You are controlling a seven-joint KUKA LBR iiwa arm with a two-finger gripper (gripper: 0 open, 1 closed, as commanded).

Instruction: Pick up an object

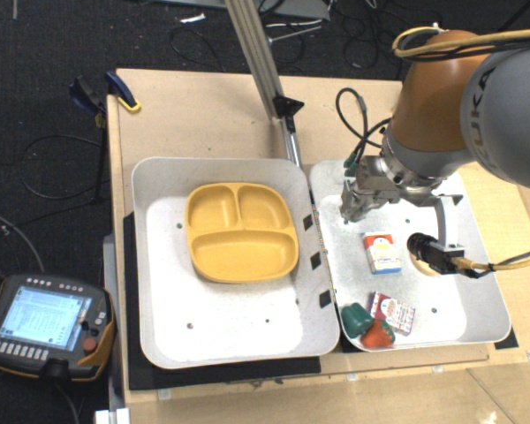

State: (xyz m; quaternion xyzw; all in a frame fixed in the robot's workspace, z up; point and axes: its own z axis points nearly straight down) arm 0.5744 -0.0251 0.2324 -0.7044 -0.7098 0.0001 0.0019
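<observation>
1. Gripper hangs over the upper left corner of the right bin, just right of the seam between the two bins. Its tips point down and left in the frame. Whether it is open or closed cannot be told from this slant; nothing is visibly held.
2. Nearest candidate: small carton, white with red and blue print, lying just below and right of the gripper in the frame. It is apart from the tips, not under them.
3. Carton's long axis runs roughly top to bottom of the frame, tilted slightly.
4. Judgement: the coming move turns on a short shift down-right to centre over the carton, with the closing direction set across its short side.
5. Farther out, at the bin's lower left corner: a green piece, a red piece and a flat printed pack, crowded together and touching. Harder to isolate than the carton.
6. A black-and-yellow fitting on the arm's cable sits right of the carton, near it; a possible obstruction on descent.
7. Left bin holds a yellow divided tray, well apart from the gripper.
</observation>
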